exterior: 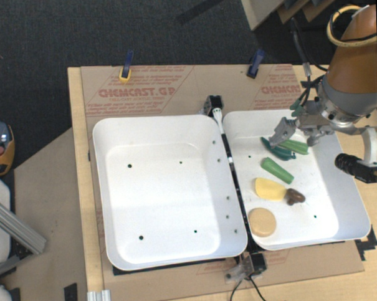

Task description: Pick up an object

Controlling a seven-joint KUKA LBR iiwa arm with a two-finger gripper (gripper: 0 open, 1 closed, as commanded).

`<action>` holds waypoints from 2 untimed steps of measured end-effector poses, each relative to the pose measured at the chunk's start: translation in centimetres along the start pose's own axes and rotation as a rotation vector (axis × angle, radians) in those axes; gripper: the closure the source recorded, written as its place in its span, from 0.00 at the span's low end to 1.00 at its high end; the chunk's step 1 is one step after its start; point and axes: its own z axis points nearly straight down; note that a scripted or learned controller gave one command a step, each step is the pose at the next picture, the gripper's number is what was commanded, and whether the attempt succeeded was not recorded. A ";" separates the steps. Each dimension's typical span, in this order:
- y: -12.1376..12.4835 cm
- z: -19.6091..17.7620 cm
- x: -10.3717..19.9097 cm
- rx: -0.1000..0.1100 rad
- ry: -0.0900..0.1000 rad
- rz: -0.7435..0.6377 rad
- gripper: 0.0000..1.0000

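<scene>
Tan disc [263, 222]: nearest camera, front of right bin [342, 230], well below-left of jaws.
Target guess: dark green piece [287, 149], touching or just under jaws [289, 135]; likely the pick since the arm sits over it.
Jaws state: cannot tell, tips blur into the green piece; no grasp confirmed.
Light green cylinder [277, 170]: just below jaws, lying slantwise.
Yellow lump [269, 189]: further below, beside small brown lump [295, 197].
Crowding: light green cylinder near target, might get nudged.
Left bin [109, 181]: well left of jaws, across divider.
Desk [81, 120]: cardboard sheet under both bins, clipped at far edge.
</scene>
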 end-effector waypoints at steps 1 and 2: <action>-4.6 8.0 -8.5 0.012 -0.001 0.011 0.00; -1.2 -2.8 -10.9 -0.013 -0.007 0.000 0.00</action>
